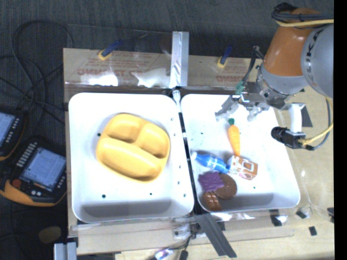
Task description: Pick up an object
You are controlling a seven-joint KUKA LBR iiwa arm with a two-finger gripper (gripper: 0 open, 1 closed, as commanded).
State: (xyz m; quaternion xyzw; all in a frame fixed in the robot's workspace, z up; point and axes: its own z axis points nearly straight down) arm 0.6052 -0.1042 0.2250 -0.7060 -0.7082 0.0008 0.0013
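Carrot (pixel 234 139) lies in the right bin (pixel 282 172), orange with its green stem end pointing up toward the far wall, stretched lengthwise near the bin's middle. Just above that stem end hangs the gripper (pixel 240 111), its two fingers spread apart with nothing between them, one finger reaching left and the other to the right of the carrot's top. Below the carrot sits a small white and orange box (pixel 243 168), its upper edge close to the carrot's lower tip. Left of the box lies a blue bottle (pixel 210 161), set at a slant. Beneath these, a purple piece (pixel 211 181) rests beside a brown round cookie (pixel 229 187), with a smaller brown piece (pixel 211 201) near the front wall. The grey arm (pixel 303 53) with its orange band comes in from the right. The left bin (pixel 87 199) holds a large yellow bread loaf (pixel 133 146), well apart from the carrot.
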